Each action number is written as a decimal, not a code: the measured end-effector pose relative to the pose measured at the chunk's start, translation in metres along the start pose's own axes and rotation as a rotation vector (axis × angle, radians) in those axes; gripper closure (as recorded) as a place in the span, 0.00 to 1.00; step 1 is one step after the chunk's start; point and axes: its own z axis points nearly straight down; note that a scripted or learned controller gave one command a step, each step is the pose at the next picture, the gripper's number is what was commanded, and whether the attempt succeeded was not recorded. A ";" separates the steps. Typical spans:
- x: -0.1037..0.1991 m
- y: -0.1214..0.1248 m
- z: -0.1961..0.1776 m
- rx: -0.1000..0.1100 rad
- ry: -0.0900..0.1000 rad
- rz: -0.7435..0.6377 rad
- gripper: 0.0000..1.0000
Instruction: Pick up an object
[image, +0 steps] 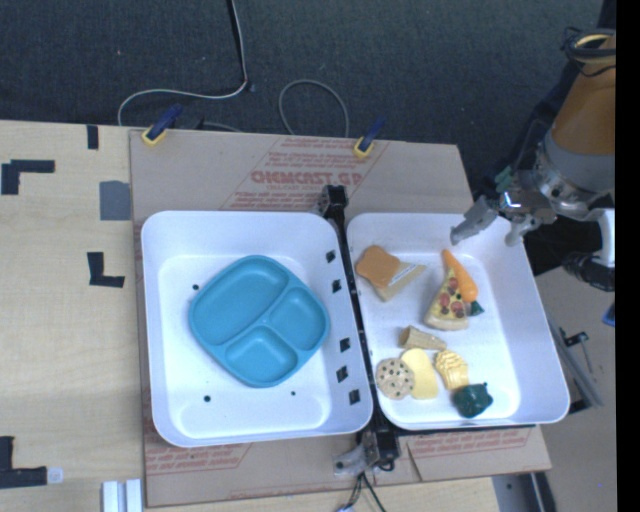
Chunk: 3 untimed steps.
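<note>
The gripper (492, 222) hovers with fingers spread and nothing between them, just above the right bin (535, 330) at its far rim; the approach is under way, and the next move calls for descending onto the carrot (460, 274) nearby.

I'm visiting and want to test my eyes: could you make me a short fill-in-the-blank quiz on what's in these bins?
1. The blue divided plate lies in the ___ bin.
2. The pizza slice lies in the ___ bin.
3. The gripper hovers at the right bin's ___ corner.

Missing words: left; right; upper right
</note>
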 end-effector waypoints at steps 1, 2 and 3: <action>-0.049 0.029 0.120 0.004 -0.001 0.002 0.00; 0.016 -0.002 0.169 -0.002 -0.004 -0.002 0.00; 0.014 0.001 0.154 -0.009 -0.004 0.000 1.00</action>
